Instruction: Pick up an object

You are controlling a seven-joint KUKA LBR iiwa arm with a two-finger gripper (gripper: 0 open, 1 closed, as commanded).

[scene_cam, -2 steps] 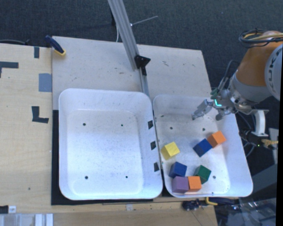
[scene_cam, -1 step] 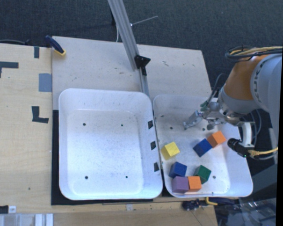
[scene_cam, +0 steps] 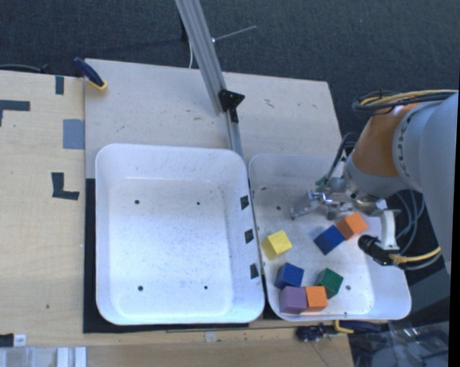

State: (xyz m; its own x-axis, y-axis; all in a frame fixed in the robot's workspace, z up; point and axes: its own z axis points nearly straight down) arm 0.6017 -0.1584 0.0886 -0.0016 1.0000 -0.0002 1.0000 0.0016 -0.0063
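The 7 small blocks all lie in the right-hand shallow white bin (scene_cam: 377,299), none of them lifted. Closest to the gripper are an orange cube (scene_cam: 354,225) and a blue cube (scene_cam: 329,239), touching each other at a corner. The blue one lies at 7 o'clock from the orange and is turned diamond-wise to the bin walls. Being cubes, they show no long axis to speak of.

A yellow cube (scene_cam: 277,243) sits apart at 9 o'clock from that pair, near the wall between the bins. Towards the near rim, a second blue cube (scene_cam: 290,275) lies at 12 o'clock from a purple cube (scene_cam: 293,299). A second orange cube (scene_cam: 316,297) presses against the purple one's right side, with a green cube (scene_cam: 331,281) just beside it at 1 o'clock.

The grey arm with its orange band (scene_cam: 376,143) reaches in from 3 o'clock, bent down over the bin. Its metal two-finger gripper (scene_cam: 297,212) points towards 8 o'clock, low above bare bin floor, at 10 o'clock from the blue cube. It has no block in it. Whether it is spread or closed, I cannot tell.

The left-hand white bin (scene_cam: 109,166) sits alongside.
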